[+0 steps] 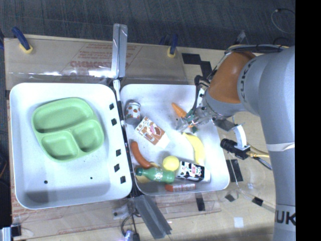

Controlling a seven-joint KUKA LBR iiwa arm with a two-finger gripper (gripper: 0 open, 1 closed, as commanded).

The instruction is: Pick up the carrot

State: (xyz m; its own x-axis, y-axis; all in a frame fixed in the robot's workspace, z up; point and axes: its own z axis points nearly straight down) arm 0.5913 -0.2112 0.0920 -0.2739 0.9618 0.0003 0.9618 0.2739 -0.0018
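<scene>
The carrot point(178, 109) is a small orange stick lying in the upper right part of the right bin point(150, 92). My gripper point(187, 121) is low in that bin, just below and to the right of the carrot, its tips close to the carrot's lower end. The grey arm with its orange band point(228, 79) comes down over the bin's right rim. The view does not let me make out whether anything sits between the tips.
The right bin also holds a banana point(196, 146), a small can point(132, 110), a patterned card box point(150, 131), a sausage point(139, 154), a lemon point(170, 162), a green bottle point(153, 174) and a black-and-white carton point(190, 171). A green divided plate point(67, 128) lies in the left bin.
</scene>
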